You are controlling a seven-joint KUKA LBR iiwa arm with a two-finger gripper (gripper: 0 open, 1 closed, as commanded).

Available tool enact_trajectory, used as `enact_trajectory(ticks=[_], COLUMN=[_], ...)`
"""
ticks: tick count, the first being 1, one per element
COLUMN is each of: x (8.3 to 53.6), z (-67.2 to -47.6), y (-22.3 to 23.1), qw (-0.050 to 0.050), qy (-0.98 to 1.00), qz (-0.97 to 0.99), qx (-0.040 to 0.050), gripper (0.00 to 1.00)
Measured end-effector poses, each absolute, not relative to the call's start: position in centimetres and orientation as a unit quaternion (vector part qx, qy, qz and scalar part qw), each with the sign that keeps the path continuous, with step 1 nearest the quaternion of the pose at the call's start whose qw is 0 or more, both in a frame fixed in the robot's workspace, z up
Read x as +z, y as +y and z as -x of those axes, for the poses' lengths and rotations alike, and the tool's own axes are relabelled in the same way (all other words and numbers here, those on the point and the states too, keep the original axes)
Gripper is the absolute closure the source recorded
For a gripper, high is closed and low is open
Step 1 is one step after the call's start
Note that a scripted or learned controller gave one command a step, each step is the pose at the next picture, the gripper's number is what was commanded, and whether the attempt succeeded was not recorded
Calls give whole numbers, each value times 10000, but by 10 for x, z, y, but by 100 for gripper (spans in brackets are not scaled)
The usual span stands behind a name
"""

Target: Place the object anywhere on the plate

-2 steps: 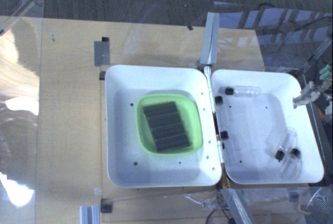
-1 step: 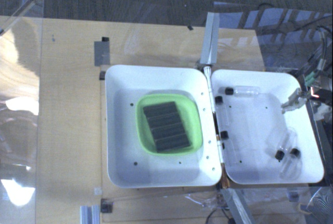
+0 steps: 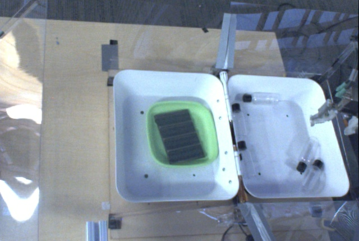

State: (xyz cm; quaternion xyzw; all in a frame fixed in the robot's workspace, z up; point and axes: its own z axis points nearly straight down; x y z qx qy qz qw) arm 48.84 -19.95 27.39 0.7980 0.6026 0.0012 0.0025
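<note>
Dark ridged object (image 3: 179, 136) on green plate (image 3: 209, 139), left bin; gripper (image 3: 325, 114) well apart, state unclear.

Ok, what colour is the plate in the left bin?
Light green plate, seen in the camera view, with a dark grey ridged block on it.

Three clear vials (image 3: 310, 162) with black caps lie in the right bin (image 3: 280, 192).
</note>
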Motion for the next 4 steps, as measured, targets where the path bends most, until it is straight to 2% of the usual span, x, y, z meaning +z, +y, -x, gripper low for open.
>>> enact_trajectory(ticks=[1, 3, 4], x=[269, 437, 437], z=[-489, -489, -489], y=[-190, -197, -196], qw=[26, 59, 49], qy=[5767, 4939, 4357], qz=[-8170, -8695, -9001], qx=[20, 42, 37], gripper=[0, 0, 0])
